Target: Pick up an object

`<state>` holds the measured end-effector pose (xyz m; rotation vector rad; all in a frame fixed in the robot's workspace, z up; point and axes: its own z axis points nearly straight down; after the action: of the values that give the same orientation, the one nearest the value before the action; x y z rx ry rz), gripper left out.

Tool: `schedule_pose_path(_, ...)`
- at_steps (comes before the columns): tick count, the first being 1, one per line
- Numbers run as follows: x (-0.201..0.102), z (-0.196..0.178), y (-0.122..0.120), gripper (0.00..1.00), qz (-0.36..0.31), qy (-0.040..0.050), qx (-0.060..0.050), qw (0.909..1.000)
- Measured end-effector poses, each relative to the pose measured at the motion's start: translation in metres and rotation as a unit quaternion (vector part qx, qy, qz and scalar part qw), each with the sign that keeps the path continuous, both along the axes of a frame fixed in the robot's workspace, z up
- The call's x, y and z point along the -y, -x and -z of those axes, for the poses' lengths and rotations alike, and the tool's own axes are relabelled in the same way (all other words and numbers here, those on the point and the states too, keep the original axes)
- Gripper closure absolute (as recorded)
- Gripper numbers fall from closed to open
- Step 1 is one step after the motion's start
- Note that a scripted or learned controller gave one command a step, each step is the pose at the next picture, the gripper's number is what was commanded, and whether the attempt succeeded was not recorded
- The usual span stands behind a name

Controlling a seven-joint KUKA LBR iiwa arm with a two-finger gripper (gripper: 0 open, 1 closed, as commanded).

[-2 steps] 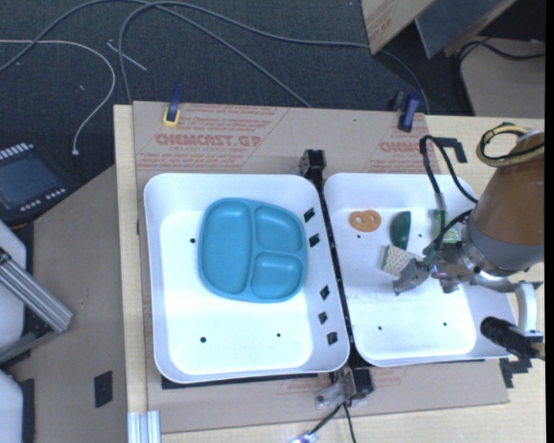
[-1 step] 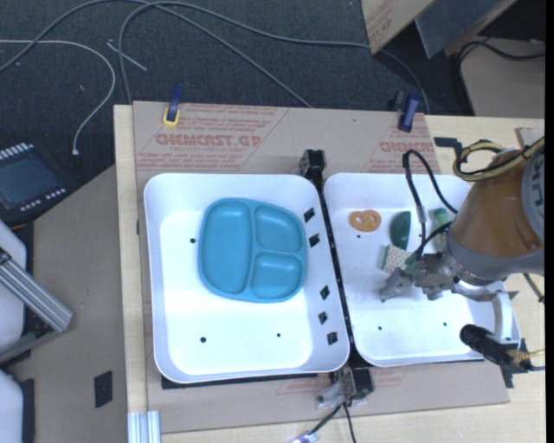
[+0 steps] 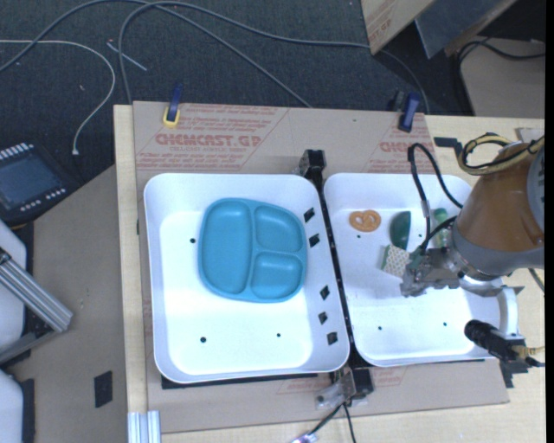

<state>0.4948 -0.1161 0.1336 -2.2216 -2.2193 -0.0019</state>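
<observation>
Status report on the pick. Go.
Gripper low in the right bin, finger state unclear. Nothing seen held. Pretzel, green object, patterned piece lie just left of it. Blue divided plate in left bin.

A dark carpeted floor point(image 3: 260, 52) is seen beyond the bench point(image 3: 138, 260), well above and to the left of the tool point(image 3: 424, 279). Thin pale cables point(image 3: 86, 60) are looped across it. A brown protective sheet printed with red lettering point(image 3: 208, 138) is laid over the bench top and is pinned at its far edge by two blue clamps point(image 3: 174, 105). A small dark screen point(image 3: 30, 177) is set far to the left, with an aluminium rail point(image 3: 35, 290) below it. Cardboard point(image 3: 389, 22) is visible at the upper edge. Even, bright lighting is cast throughout.
</observation>
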Motion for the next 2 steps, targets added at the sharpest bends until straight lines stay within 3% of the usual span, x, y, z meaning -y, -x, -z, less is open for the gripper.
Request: schedule_pose_path(2, 0.001, -0.097, -0.005, 1.00, -0.001, 0.0015, 0.003, 1.0000)
